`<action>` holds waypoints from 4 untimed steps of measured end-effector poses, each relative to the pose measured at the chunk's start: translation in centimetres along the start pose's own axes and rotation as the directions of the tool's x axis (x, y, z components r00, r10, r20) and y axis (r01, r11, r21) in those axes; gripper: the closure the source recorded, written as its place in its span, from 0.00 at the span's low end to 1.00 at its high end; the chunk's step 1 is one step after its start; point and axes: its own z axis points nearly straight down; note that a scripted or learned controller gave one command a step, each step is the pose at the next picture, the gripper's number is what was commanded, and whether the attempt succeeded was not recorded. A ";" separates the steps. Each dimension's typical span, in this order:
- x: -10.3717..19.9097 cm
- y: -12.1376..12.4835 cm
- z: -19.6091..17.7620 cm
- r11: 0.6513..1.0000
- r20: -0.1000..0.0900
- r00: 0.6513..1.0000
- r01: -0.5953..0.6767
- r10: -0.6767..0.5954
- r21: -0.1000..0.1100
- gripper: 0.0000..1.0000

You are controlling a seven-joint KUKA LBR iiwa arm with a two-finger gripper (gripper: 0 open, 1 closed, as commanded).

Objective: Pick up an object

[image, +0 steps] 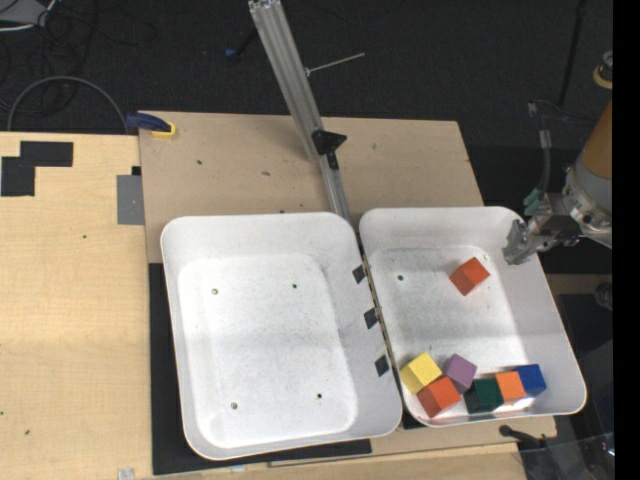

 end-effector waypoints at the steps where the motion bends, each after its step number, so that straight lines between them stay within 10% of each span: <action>1: 0.0 0.0 0.1 1.000 0.000 1.000 0.001 -0.001 0.001 0.00; 4: 0.0 0.0 0.1 1.000 0.000 1.000 0.001 -0.001 0.001 0.00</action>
